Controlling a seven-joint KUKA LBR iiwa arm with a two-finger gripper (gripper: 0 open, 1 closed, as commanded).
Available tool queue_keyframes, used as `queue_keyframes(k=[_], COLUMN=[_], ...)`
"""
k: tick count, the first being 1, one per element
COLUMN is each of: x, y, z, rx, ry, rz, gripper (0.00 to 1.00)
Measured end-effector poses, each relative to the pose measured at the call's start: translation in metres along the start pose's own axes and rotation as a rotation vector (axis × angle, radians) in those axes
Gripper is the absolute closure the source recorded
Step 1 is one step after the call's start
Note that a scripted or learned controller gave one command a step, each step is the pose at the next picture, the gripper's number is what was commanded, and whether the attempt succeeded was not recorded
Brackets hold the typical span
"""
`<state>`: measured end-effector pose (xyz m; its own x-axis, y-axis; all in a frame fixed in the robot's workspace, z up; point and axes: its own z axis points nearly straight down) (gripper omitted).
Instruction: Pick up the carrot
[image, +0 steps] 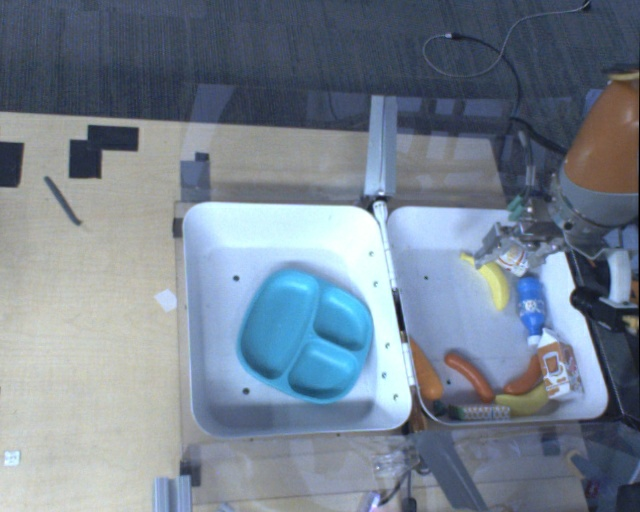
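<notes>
Hand (512, 243) above the banana (493, 283), grip state unclear (carrot (426, 372) well apart, by right bin's (440, 250) left wall).

I read both bins (200, 330) as matt white plastic, smooth. Blue divided plate (305, 335): smooth plastic, soft sheen. Carrot (427, 375), banana (493, 283) and hot dog (470, 374) look like glossy moulded plastic. Bench top (90, 330) is pale wood-grain laminate, matt. Divider rail (378, 150) between the bins looks like brushed metal. Floor (250, 40) above is dark, rough carpet. Arm's orange band (605, 140) is smooth, satin.
</notes>
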<state>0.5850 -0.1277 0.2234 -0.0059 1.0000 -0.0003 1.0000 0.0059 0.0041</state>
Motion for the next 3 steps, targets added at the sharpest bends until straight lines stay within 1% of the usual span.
queue_keyframes(k=[1,2,3], x=[0.038,0.022,-0.078], y=[-0.047,-0.067,-0.071], z=[0.105,0.133,0.026], rx=[0.002,-0.012,-0.002], ry=[0.001,0.0,-0.002], rz=[-0.04,-0.136,0.036], gripper=[0.0,0.0,0.0])
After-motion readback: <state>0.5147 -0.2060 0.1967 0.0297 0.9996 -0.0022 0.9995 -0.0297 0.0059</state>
